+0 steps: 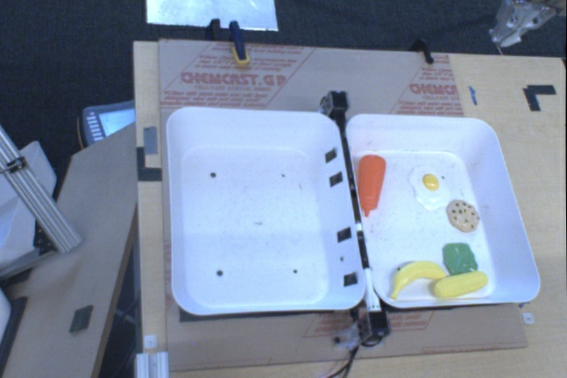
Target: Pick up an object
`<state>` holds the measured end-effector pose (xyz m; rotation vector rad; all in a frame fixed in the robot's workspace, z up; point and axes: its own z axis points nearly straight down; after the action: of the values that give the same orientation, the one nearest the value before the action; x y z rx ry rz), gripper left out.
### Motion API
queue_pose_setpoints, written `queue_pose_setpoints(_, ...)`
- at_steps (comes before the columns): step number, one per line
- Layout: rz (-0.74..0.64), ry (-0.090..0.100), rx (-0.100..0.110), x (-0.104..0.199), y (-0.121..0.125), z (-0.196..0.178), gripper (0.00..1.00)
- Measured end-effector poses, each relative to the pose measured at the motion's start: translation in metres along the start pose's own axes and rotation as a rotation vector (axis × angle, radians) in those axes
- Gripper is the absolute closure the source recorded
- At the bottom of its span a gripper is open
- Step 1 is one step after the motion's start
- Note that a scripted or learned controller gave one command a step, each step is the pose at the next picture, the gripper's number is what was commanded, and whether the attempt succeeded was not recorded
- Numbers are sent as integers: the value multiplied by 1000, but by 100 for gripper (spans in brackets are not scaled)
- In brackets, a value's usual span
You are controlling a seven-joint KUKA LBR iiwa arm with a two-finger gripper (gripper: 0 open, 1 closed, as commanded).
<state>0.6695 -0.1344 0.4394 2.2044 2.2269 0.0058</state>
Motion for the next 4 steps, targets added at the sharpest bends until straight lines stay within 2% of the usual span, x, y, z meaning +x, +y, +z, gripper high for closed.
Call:
queue_pose_setpoints(1,-2,4,-7,77,1,-104,100)
queue_pose_setpoints(2,-1,6,11,143,-47,-57,100)
queue_pose_setpoints(3,11,1,0,108,-19,-99,100)
queue_pose_setpoints(4,11,1,5,95,1,-96,100)
